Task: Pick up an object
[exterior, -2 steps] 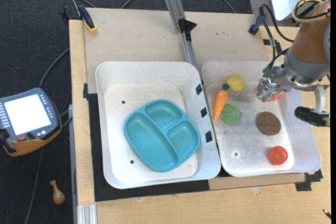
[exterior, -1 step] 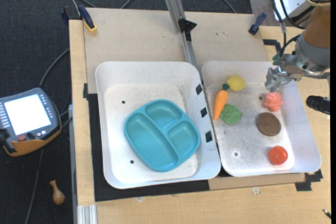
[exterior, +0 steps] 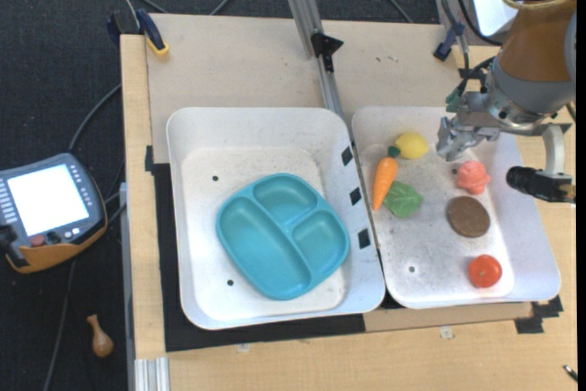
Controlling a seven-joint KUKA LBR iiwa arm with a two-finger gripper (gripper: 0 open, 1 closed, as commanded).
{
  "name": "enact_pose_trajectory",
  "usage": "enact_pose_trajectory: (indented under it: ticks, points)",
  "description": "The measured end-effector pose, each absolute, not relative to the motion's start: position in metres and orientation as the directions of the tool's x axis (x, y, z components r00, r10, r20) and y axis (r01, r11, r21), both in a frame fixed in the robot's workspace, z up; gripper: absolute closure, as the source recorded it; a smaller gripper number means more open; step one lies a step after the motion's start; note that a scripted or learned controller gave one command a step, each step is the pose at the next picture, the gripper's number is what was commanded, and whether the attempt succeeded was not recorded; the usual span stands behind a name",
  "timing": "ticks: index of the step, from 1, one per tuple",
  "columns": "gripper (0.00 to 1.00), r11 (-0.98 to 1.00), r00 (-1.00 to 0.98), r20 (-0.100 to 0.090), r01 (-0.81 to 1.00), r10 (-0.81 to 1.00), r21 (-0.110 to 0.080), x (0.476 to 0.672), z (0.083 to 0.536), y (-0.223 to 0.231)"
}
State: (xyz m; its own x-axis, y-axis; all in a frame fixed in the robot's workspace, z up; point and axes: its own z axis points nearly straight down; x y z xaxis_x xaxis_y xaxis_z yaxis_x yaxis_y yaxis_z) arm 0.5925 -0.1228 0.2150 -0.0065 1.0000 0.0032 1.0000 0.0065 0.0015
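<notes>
Approach step, by the look of it: gripper (exterior: 455, 142) poised over the right bin (exterior: 522, 284), between toy lemon (exterior: 411, 146) and pink toy (exterior: 472, 177), nothing visibly held. Spread of the fingers: cannot tell. Next: choose a target, centre above it, descend, close.

The gripper (exterior: 455, 142) hangs over the right bin (exterior: 526, 275), just above the pink toy (exterior: 472, 177) and beside the lemon (exterior: 411, 146). A carrot (exterior: 385, 181), greens (exterior: 403, 199), brown disc (exterior: 468, 217) and tomato (exterior: 484, 270) lie there too. The left bin (exterior: 197, 137) holds a blue tray (exterior: 282, 235).
</notes>
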Motion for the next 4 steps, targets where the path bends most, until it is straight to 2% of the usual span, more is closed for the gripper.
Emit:
enact_pose_trajectory:
  ticks: [1, 3, 4]
  points:
    - [1.00, 0.006, -0.006, 0.004, 1.000, 1.000, -0.002, 0.586, 0.207, -0.069]
    - [1.00, 0.007, -0.007, 0.003, 1.000, 1.000, 0.002, 0.573, 0.232, 0.032]
    - [1.00, 0.007, -0.007, 0.003, 1.000, 1.000, -0.003, 0.570, 0.220, 0.086]
